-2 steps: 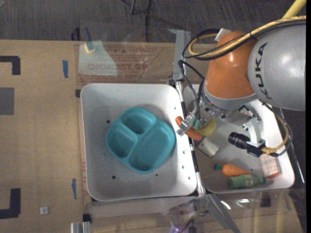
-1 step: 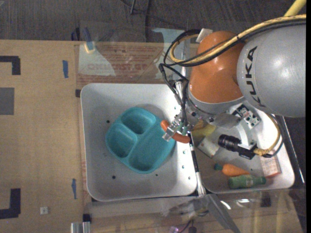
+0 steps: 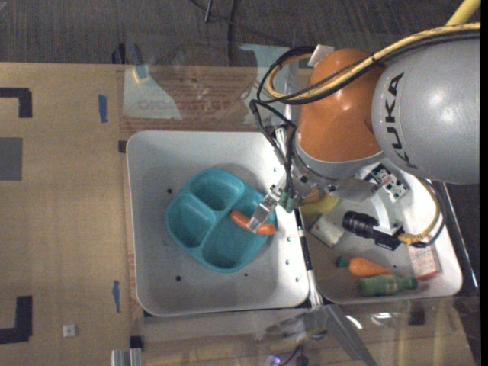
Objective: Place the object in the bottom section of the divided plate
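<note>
Your small orange carrot-shaped toy (image 3: 252, 223) sits over the right edge of the teal three-section divided plastic plate (image 3: 202, 219), between the tips of the silver two-finger gripper (image 3: 263, 216), so the gripper looks closed on it, gripping nearer its right end. I can't tell whether the carrot already touches the plate or hangs just above it. Its long axis runs left-right with a slight downward tilt to the right; which end is the tip I can't tell. I'd call this the placing step: carry done, release not yet. The big bottom section lies just left and below the carrot, so your next move wants a small shift that way, then a release. Plate sits in the left shallow white bin (image 3: 152, 280); the right white bin (image 3: 450, 280) holds a second orange carrot (image 3: 366, 266) and a green bottle (image 3: 387, 284), well apart.
</note>
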`<action>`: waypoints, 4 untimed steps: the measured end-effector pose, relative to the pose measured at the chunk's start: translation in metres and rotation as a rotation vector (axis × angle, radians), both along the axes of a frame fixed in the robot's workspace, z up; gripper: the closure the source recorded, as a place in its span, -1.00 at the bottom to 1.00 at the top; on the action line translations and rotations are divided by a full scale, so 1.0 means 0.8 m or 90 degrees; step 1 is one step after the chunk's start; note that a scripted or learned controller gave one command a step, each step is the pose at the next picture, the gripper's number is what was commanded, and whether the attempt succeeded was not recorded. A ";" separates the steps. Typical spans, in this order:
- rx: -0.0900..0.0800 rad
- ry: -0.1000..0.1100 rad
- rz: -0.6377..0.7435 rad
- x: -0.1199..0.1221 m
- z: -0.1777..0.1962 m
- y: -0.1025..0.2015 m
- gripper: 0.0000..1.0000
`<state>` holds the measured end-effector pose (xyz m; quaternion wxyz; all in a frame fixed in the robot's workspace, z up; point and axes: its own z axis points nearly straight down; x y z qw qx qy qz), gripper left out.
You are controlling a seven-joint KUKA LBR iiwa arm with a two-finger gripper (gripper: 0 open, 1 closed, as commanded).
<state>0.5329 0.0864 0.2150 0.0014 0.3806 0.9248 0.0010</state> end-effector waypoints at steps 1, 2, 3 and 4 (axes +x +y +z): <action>0.001 -0.003 0.000 0.002 0.013 0.001 1.00; 0.001 -0.003 0.000 0.002 0.013 0.000 -1.00; 0.000 0.001 -0.263 -0.040 0.057 0.004 -1.00; 0.000 0.002 -0.558 -0.048 0.065 -0.007 -1.00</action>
